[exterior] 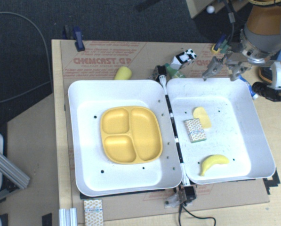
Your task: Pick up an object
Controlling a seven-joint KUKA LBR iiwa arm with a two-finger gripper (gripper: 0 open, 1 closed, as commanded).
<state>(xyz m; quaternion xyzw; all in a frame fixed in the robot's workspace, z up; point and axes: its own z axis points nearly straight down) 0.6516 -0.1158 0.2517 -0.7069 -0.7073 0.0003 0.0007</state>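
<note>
Two white bins sat side by side on the bench, touching along a dark seam. Nearest the cam, at the bottom edge, a small patterned box lay on the bench outside the left bin, w/ a dark cable clip at the foot of the seam.

Right bin held 3 things. Banana lay closest, near the front wall, curved, apart from the rest. Behind it a small patterned packet lay flat, mid-bin, left of centre. A pale yellow piece touched the packet's far right corner, partly overlapped by it. Nothing lay over any of them; all 3 were open from above.

Left bin held one yellow tray w/ 3 compartments, roughly centred, flat; compartments bare.

Farther back, outside the bins on the brown board: a yellow lemon-like thing just beyond the left bin's far wall, a blue clamp at the board's far left edge, and a black-and-white toy w/ dark clutter near the far end of the seam.

Gripper hung over the right bin's far rim, above it, well apart from banana, packet and pale piece. Fingers were spread, nothing between them. Arm's orange band showed at top right.
</note>
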